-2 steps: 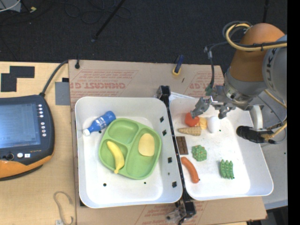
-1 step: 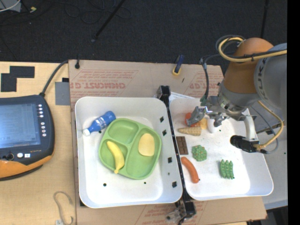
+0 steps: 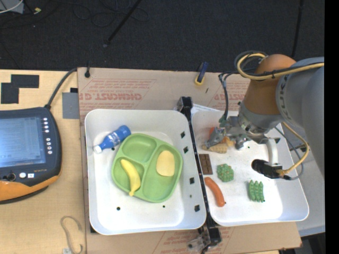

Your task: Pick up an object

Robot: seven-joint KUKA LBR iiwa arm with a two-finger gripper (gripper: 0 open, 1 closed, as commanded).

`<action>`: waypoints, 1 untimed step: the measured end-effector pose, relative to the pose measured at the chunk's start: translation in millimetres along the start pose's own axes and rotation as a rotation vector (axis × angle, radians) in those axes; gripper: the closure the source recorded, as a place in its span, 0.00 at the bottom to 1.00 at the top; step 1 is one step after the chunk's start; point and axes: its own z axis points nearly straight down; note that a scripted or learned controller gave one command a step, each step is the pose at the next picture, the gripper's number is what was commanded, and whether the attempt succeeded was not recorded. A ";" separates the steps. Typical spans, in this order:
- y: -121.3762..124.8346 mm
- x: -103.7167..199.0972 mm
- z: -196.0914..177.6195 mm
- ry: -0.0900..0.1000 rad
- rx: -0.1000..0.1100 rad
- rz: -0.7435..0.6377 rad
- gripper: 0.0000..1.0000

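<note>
My gripper (image 3: 221, 138) hangs low over the upper left part of the right bin (image 3: 288, 208), with the grey arm reaching in from the right. A tan wedge-shaped piece (image 3: 219, 148) lies right under it, touching or nearly touching it. Further down the same bin lie a brown chocolate bar (image 3: 205, 164), a round green bumpy item (image 3: 225, 172), an orange sausage-shaped item (image 3: 215, 191) and a green ridged item (image 3: 256, 191). I cannot see anything held.
The left bin (image 3: 100, 205) holds a green divided plate (image 3: 139, 194) with a banana (image 3: 130, 175) and a pale yellow piece (image 3: 166, 163), and a blue bottle (image 3: 112, 138). A tablet (image 3: 24, 147) lies on the bench at far left.
</note>
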 end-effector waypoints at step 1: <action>-0.5 3.2 37.8 0.000 0.000 0.001 0.00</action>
